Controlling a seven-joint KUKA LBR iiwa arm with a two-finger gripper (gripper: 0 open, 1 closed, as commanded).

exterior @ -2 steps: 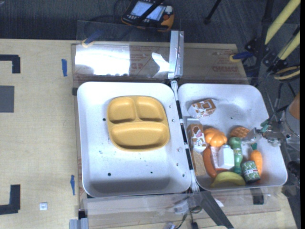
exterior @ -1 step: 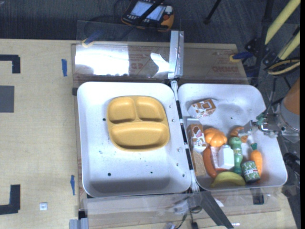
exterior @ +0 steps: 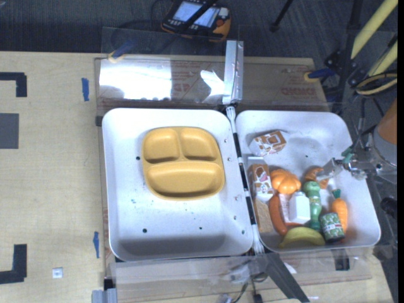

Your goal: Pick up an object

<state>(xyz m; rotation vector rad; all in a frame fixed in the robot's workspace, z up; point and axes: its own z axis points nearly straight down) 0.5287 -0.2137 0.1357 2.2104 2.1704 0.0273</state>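
Objects for picking lie heaped in the right bin [exterior: 297,128], crowded toward its near half. Noted there: an orange fruit [exterior: 285,183], a green bottle [exterior: 312,202], a small dark can [exterior: 332,226], a carrot [exterior: 340,211], a banana [exterior: 302,235] at the near edge, a sausage [exterior: 276,214], a boxed snack [exterior: 260,179]. One small carton [exterior: 269,143] sits apart toward the far side, with bare bin floor around it.

Left bin [exterior: 126,219] holds a yellow divided tray [exterior: 183,161], nothing else seen in it.

End effector [exterior: 349,163] at the right rim of the right bin, just beside the far-right fringe of the heap. Metal parts blur together; cannot tell how it is set, and nothing is visibly held.

Judgement on doing the step well: the heap is tight, items touching and overlapping, so a descent into its middle risks pinching two things or glancing off a rounded one. Best odds look like the isolated carton, or the carrot at the heap's right edge, nearest the end effector. Come down straight, straddle the narrow axis, close only once low, then lift slowly.
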